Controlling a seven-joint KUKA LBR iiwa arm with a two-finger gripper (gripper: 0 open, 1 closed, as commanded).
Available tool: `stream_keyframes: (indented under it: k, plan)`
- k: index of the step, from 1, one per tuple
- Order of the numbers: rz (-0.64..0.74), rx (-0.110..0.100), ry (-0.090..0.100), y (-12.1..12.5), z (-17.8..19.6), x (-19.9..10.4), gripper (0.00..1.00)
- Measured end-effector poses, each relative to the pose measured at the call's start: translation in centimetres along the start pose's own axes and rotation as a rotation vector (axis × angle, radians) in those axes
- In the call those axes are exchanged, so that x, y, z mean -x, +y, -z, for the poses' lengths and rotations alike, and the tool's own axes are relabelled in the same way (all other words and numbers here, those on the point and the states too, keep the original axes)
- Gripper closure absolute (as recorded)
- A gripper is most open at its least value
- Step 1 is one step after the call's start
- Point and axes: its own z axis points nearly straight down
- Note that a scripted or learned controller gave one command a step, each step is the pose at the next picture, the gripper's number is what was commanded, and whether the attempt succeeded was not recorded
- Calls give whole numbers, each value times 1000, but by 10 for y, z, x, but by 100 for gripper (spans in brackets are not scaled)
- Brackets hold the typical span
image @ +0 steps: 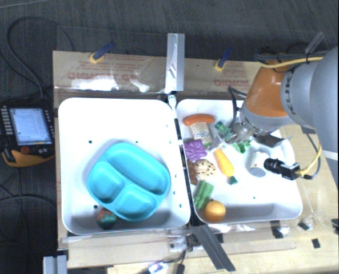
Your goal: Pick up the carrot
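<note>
— Bins first, since we go by size: the left shallow white plastic bin point(78, 147) carries a turquoise three-compartment plastic plate point(129, 180), with a small red-and-green toy point(105, 217) tucked at the plate's near edge.

— And the right shallow white plastic bin point(272, 207)?

— We see the grey arm with its orange band point(272, 93) reaching over its far half, and the two-finger gripper point(238, 135) hanging low beside a green toy piece point(242, 145). Whether it is spread or pressed together we cannot tell — the wrist hides the tips.

— Where is our target?

— The small orange plastic carrot with a green stub point(224, 164) lies flat on the bin floor, slanted, just left of and nearer than the gripper, apart from it. Next to it sit a speckled tan toy point(204, 168), a purple toy point(194, 149) and, nearer us, a round orange fruit point(215, 210).

— So how far along are we?

— We judge nothing is done yet: the carrot is not grasped or lifted. Lining up over it, closing and raising all remain.
</note>
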Motion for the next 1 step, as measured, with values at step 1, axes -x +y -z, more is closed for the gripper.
stream_keyframes:
  k: [1]
  plan:
    - [139,-12,6,25,104,-13,100]
